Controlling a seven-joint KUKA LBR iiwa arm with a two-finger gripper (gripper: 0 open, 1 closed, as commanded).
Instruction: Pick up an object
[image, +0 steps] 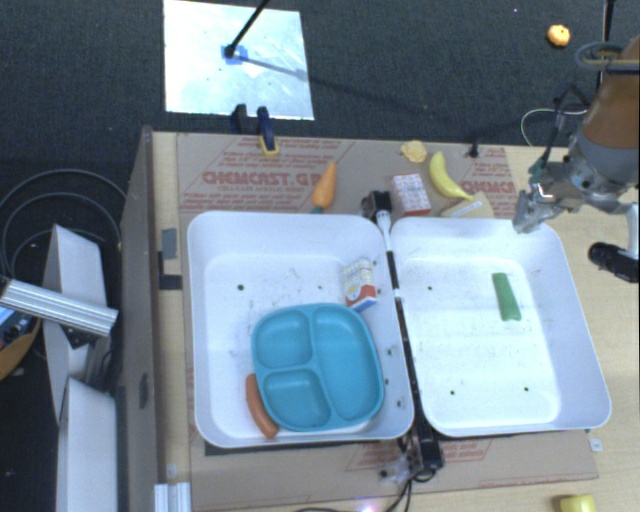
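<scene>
A green stick-shaped object (506, 297) lies in the right bin (560, 400), toward its far right. In the left bin (215, 300) rests a blue divided plate (317, 365), with an orange sausage (260, 405) at its near left and a small white carton (359, 283) just beyond it. My gripper (528, 211) hangs at the right bin's far right corner, above the rim and apart from the green object. Nothing shows between its fingers.
Behind the bins on the cardboard lie a banana (445, 177), a carrot (324, 186), a small pink box (411, 194) and a yellow piece (414, 151). A black divider (392, 275) runs between the bins. Cables and metal parts stand at the left.
</scene>
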